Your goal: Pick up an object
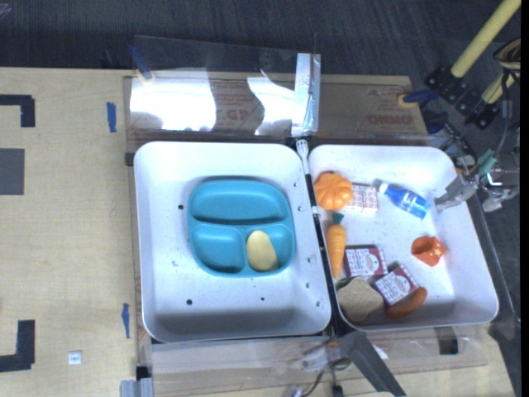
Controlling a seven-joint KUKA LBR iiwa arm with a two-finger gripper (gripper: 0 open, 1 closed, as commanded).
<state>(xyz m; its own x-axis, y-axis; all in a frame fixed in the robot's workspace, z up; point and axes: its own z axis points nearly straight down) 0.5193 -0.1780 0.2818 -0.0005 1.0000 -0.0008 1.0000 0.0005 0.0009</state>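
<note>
Blue bottle [404,198] just left of gripper [459,190], gripper's state unclear, right bin [479,263].

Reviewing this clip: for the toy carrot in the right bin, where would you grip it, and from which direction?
Probably across the middle of the carrot, coming straight down. It lies flat, long axis running away from the camera, so closing across its narrow width suits it. The bin wall crowds its left side and a red packet sits close on its right, leaving little room.

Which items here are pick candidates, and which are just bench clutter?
Candidates, right bin: pumpkin, carrot, bottle, red cup, two packets, sausage. Left bin: lemon.

Clutter: blue tray, cardboard, blue tape.
</note>
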